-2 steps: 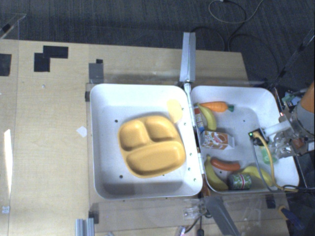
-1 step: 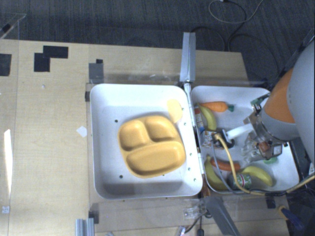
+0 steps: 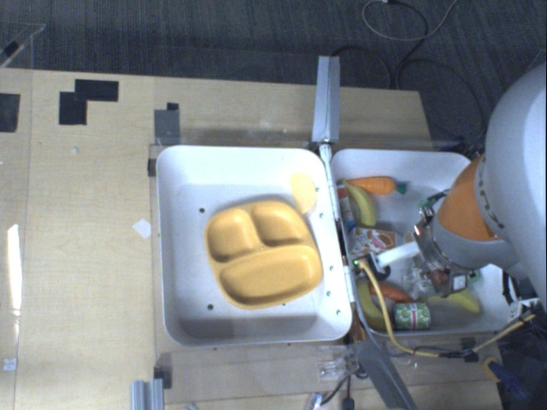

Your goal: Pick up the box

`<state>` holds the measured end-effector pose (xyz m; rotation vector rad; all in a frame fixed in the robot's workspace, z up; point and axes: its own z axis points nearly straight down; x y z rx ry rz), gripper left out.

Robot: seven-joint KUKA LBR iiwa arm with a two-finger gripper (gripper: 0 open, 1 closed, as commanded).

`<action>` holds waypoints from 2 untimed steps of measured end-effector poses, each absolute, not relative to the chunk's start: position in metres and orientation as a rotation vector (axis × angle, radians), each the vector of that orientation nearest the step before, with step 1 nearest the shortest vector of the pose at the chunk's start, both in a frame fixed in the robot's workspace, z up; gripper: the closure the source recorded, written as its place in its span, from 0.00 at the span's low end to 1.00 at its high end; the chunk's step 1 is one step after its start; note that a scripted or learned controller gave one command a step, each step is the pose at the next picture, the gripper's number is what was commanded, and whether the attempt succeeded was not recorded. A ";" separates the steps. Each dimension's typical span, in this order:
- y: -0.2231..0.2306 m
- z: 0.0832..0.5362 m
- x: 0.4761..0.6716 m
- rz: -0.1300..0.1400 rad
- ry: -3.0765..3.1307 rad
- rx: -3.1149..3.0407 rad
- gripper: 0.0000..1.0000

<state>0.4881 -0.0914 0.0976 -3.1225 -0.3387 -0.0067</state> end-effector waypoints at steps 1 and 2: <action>-0.022 0.207 0.488 -0.005 -0.552 -3.092 1.00; -0.016 0.299 0.488 -0.005 -0.799 -3.038 1.00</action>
